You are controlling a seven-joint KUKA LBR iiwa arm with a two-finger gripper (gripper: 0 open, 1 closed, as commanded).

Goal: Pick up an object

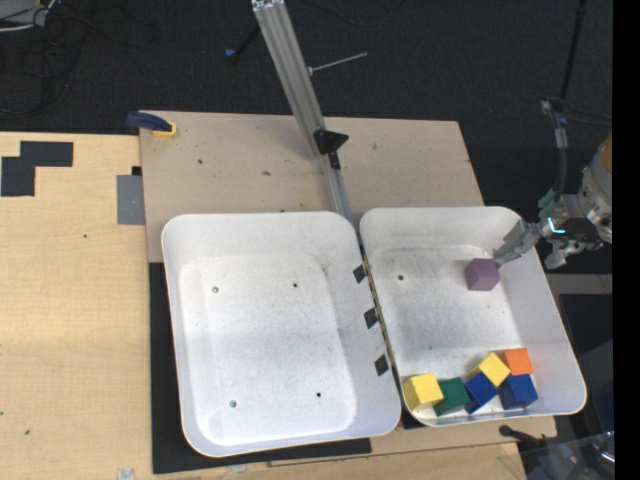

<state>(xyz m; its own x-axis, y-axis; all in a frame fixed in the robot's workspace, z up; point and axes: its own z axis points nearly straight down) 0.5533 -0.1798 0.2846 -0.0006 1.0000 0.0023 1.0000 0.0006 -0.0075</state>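
Camera view looks down on two white bins side by side on the counter (300, 158). In the right bin (440, 238) a purple cube (482, 274) sits alone on the floor toward two o'clock, apart from the walls. The hand (515, 243) reaches in from the right rim and hangs just beside the cube at its two o'clock; whether it grips, gapes or is closed I cannot tell at this size, and nothing shows the cube between its parts. A cluster of cubes lies at the bin's five o'clock corner: yellow (423, 388), green (452, 396), blue (480, 392), a second yellow (493, 369), orange (518, 359) and dark blue (518, 392), touching or nearly so. The purple cube looks like a small rigid block, probably light, with flat faces that should not deform or break; smooth sides may slip if pinched on an edge. It seems the easier pick, since its sides are free: closing squarely on two opposite flat faces, centred, seems best. The clustered cubes leave little room between neighbours.
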